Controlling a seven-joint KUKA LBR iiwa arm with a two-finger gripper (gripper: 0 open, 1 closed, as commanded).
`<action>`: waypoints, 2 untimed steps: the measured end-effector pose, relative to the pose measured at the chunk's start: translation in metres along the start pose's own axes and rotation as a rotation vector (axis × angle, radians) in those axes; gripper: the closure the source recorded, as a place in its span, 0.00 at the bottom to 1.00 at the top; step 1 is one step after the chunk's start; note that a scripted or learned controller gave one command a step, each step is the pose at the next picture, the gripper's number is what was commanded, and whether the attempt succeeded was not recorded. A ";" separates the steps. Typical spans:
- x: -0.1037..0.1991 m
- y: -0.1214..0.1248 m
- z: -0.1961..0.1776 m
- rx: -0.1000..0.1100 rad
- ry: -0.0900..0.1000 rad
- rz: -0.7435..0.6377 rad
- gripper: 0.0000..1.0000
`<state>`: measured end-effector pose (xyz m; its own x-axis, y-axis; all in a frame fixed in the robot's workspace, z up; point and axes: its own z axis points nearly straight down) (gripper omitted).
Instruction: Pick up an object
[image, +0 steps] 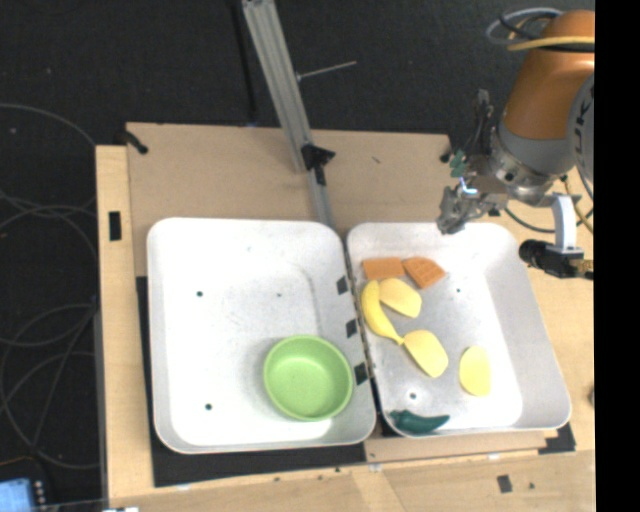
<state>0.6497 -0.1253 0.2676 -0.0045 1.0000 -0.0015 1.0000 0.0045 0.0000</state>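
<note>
The right bin (520, 330) holds two orange pieces (400, 269) near its back left, a yellow banana (376, 311), several pale yellow pieces (427, 352) and a dark green item (418, 423) at its front edge. My gripper (455, 217) hangs over the bin's back rim, above and to the right of the orange pieces. It is small and dark against the rim. Nothing shows between its fingers.
The left bin (200, 300) contains a green bowl (308, 376) near its front right corner. A slanted metal post (290, 100) rises behind the bins. A black fitting (550, 256) sits by the right bin's far right corner.
</note>
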 end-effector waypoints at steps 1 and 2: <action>0.055 0.006 0.014 0.001 0.000 -0.001 1.00; 0.100 0.005 0.013 0.001 0.002 -0.001 1.00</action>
<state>0.6547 -0.0248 0.2546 -0.0058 1.0000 0.0006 1.0000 0.0058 -0.0013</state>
